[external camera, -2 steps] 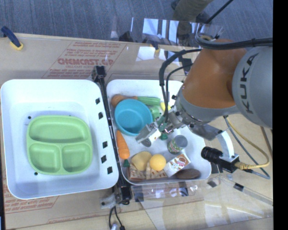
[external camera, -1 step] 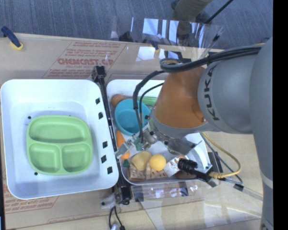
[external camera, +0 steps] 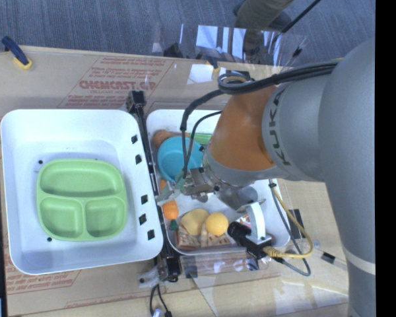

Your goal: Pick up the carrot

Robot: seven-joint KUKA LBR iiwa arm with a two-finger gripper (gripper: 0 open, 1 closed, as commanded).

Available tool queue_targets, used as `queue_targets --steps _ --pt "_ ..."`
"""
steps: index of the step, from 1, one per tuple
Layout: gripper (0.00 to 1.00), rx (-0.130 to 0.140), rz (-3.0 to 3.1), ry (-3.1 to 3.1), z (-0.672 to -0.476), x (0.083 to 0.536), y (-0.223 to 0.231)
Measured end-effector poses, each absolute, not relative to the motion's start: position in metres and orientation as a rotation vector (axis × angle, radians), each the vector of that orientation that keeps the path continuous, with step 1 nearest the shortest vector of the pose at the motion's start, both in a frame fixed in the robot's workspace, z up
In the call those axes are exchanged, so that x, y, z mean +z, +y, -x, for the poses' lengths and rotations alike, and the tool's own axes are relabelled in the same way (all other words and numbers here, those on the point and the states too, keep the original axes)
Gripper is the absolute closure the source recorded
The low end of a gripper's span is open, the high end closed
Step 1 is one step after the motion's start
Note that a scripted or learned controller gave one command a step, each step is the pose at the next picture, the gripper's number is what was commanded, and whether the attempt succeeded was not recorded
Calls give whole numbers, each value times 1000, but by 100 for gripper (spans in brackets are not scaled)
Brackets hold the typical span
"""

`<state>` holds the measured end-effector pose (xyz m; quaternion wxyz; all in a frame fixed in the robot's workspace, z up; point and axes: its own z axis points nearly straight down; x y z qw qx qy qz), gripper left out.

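Camera view: arm low in right bin (external camera: 280, 233).
Gripper (external camera: 193, 189): finger state unreadable — hidden.
Carrot (external camera: 171, 211): lower centre, beside yellow fruit (external camera: 216, 224).

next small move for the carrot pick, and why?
Probably a short shift toward the left wall of the right bin before descending. The gripper sits low among the toys, beside the blue cup, while the small orange piece that looks like the carrot lies just below-left of it, next to the yellow items. Nothing is visibly between the fingers.
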<state>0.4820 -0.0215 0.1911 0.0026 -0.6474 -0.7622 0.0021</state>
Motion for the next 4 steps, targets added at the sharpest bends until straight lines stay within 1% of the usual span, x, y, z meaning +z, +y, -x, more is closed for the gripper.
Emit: queue_targets --steps 2,3,4 --pt "0 8 2031 -2391 -482 191 -22" --pt "0 15 2299 -2123 -474 148 -96" --pt "0 15 2386 -2052 -476 92 -98"
